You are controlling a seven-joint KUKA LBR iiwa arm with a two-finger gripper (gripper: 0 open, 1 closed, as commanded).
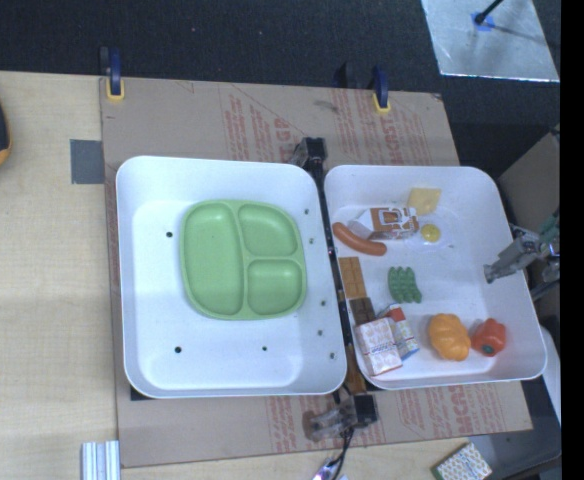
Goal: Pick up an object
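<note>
Two shallow white bins, glossy moulded plastic with rounded corners, sit side by side on a brown cardboard sheet (272, 118) printed with faded red lettering. Landmark: the right bin (477, 193).

Left of the right bin and touching it along the shared edge, the left bin (147, 358) holds a pale green divided plate (242, 259), smooth, a rounded square with three compartments.

Inside the right bin:
- hot dog (358, 238), reddish, tubular, glossy, near the left wall, upper half.
- small printed packet (393, 222), white and brown, just beside the hot dog toward the bin's centre.
- pale yellow wedge (424, 200), flat, near the top wall.
- small yellow round piece (430, 234), just below the wedge.
- brown bar (352, 280), flat and rectangular, along the left wall.
- green ridged piece (404, 284), bumpy, about mid-bin.
- small carton (381, 344), white with red print, boxy, tilted, in the lower left corner.
- orange pepper (449, 336), lumpy and rounded, near the bottom wall.
- red piece (489, 337), rounded, just right of the orange pepper.

Gripper (502, 265), grey metal, sits at the right bin's right wall, mid-height, coming in from outside. Cannot tell whether it is spread or closed; nothing visible in its grasp. All items lie on the bin floor, apart from it.
</note>
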